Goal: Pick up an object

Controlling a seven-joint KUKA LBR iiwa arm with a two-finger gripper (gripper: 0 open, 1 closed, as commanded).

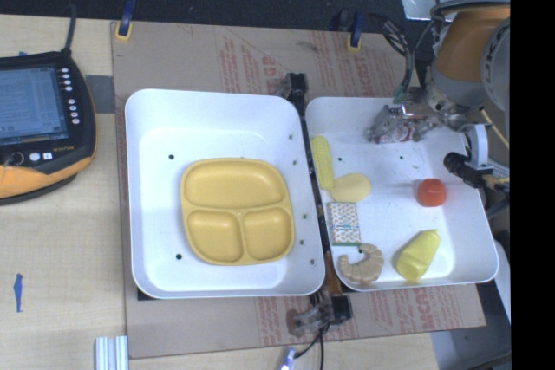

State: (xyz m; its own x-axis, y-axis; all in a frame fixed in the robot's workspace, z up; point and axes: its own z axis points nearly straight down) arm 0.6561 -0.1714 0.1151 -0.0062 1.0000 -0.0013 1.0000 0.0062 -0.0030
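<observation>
Arm (pixel 473 48) reaches in from the right, gripper (pixel 397 127) low over the right bin's (pixel 486 230) far end; its jaws blur together, so their state can't be told. Red ball (pixel 431 192) sits apart, nearer the bin's middle.

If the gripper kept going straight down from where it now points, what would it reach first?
Probably bare floor of the right bin near its far wall. The gripper hangs there, apart from the red ball and corn cob; depth is hard to judge.
</observation>
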